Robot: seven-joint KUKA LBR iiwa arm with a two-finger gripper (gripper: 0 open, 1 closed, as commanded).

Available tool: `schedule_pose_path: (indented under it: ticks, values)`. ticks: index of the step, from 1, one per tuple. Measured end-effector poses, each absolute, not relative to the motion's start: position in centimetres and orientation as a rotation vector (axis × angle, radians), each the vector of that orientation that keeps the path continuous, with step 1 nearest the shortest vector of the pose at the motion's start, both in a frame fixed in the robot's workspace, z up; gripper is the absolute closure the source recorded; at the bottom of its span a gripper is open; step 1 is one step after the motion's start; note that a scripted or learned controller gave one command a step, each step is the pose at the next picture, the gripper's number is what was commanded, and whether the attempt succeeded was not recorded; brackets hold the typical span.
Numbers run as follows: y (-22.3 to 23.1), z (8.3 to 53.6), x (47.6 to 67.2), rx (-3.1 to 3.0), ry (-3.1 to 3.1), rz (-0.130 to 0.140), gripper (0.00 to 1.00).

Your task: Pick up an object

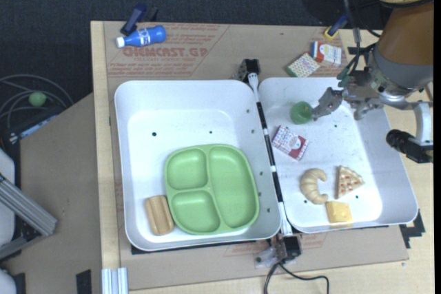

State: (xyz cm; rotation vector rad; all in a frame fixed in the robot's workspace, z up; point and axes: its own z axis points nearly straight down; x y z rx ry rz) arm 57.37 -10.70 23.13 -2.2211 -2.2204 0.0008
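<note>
My gripper [343, 107] hangs over the far part of the right bin [386, 169], its fingers spread open with bare bin floor between them. A green ball [300, 111] lies just left of the left finger [325, 105], close to or touching its tip. Further toward the front lie a red and white packet [289, 142], a croissant [313, 186], a pizza slice [349, 181] and a yellow cheese block [337, 212]. All of these rest on the bin floor.
The left bin [138, 120] holds a green divided plate [209, 188] and a bread piece [159, 214]. Behind the bins on the bench lie a blue and white bottle [142, 36] and small cartons [315, 58]. A black clamp [249, 69] sits between the bins.
</note>
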Motion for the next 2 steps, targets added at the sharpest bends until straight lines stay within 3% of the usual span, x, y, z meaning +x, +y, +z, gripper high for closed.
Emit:
schedule_pose_path:
  ticks: [1, 2]
  values:
    - [-10.6, 14.0, 63.2, -2.220, -2.221, 0.003, 0.00]
    - [-10.4, 10.0, 63.6, -2.218, -2.220, 0.003, 0.00]
